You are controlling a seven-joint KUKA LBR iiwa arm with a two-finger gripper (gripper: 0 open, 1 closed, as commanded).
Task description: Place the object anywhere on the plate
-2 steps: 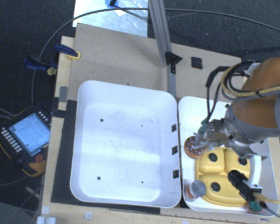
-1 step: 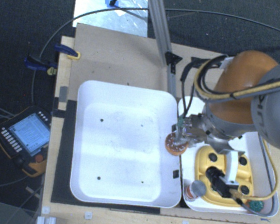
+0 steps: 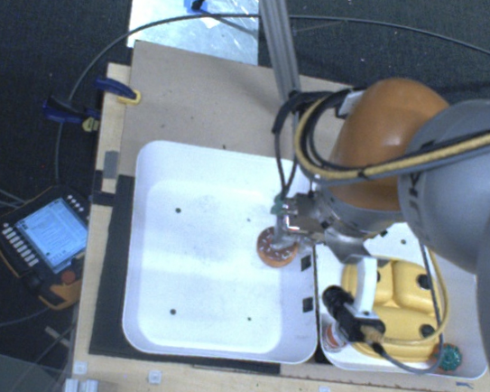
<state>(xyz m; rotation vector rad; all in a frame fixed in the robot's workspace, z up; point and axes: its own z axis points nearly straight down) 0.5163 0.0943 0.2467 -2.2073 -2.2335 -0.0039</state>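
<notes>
Two bins sit side by side on the bench [image 3: 204,102]. In the left bin [image 3: 163,315], a small round object [image 3: 275,248] lies near the right wall, directly under the gripper [image 3: 289,229]. The arm [image 3: 467,178] reaches across the right bin [image 3: 466,365], where a plate [image 3: 403,301] lies. A pendant [image 3: 42,238] lies left of the bench.

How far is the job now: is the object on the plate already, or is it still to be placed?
Done: I cannot confirm anything as finished. In hand: the gripper is low over the right edge of the left bin, just above a small round brown object; whether it grips it I cannot tell. Left: getting the object onto a plate; I cannot pick one out. The right bin holds a yellow item, partly hidden by the arm.
</notes>
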